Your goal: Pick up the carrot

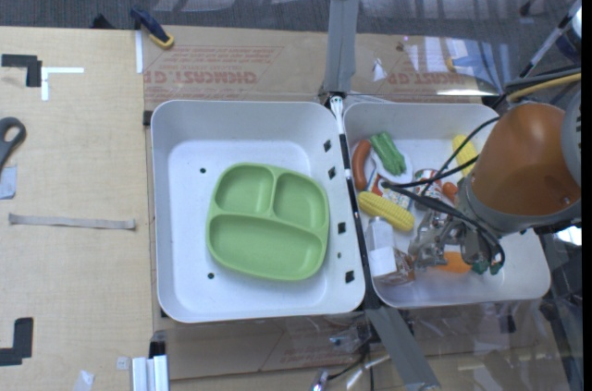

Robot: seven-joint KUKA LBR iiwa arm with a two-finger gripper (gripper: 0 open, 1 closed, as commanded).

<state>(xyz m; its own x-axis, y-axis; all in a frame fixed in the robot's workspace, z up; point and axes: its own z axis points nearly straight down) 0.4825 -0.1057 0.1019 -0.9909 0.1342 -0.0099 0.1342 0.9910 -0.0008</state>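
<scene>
Carrot-coloured, the small orange piece lies on the floor of the right shallow white bin, low in the right part of the frame, partly hidden by the pincer and by the cables beside it. The metal pincer is down in this bin, just left of the orange piece and seemingly touching it; whether it is wide or narrow I cannot tell, and nothing can be seen between its tips. Above it sits the grey arm with its orange band, covering the bin's right side. Further up and left in the same bin lie a yellow corn cob, a green ridged vegetable, a reddish-orange sausage-shaped toy against the left wall and a yellow piece near the arm. The left shallow white bin, in the middle of the frame, holds a light green plastic divided plate with three compartments. Both bins rest on the desk.
</scene>
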